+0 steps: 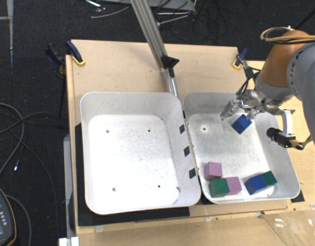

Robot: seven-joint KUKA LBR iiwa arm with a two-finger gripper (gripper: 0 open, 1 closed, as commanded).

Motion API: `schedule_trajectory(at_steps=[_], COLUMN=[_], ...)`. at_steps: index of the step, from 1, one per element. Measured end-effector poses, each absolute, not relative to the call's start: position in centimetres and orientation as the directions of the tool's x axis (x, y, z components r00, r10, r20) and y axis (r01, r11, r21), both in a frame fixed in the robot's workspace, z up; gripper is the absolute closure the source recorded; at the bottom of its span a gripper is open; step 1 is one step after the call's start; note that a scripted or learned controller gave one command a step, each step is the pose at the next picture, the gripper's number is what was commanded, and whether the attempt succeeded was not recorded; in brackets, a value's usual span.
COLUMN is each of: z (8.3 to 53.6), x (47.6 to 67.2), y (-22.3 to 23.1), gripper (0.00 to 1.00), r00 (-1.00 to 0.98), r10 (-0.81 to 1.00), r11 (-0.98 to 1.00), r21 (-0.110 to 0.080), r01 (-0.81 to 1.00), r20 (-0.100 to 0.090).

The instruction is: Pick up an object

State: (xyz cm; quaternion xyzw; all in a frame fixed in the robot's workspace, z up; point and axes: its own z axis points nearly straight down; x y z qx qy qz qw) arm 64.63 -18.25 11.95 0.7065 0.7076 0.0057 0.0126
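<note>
Starting nearest the camera, well short of the claw, five cubes cluster at the right bin's (280, 160) front edge: a green cube (217, 187), a pink cube (233, 184) touching it, a lilac cube (214, 169) just behind, then a blue cube (256, 183) with a small green cube (269, 178) at its side. Farther back, the claw (240, 116) hangs over the bin's far half with a second blue block (241, 123) directly beneath its tips. That block looks caught between narrowly set fingers and raised off the floor, though this is uncertain. The lift step seems in hand; next comes a steady rise without slipping. Beside the claw, the left bin (96, 104) sits on the table (121, 60).
</note>
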Motion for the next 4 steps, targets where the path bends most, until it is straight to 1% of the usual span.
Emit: schedule_trajectory(at_steps=[1,3,4], z=[11.5,11.4,12.7], x=[64.1,63.9,64.1], y=[-18.3,-18.2,-18.1], gripper=[0.0,0.0,1.0], r00=[-0.004,-0.003,-0.005], r10=[1.0,1.0,1.0], r11=[0.004,0.003,0.006], r21=[0.026,0.031,0.039], r01=[1.0,1.0,0.999], r20=[-0.012,-0.014,-0.017])
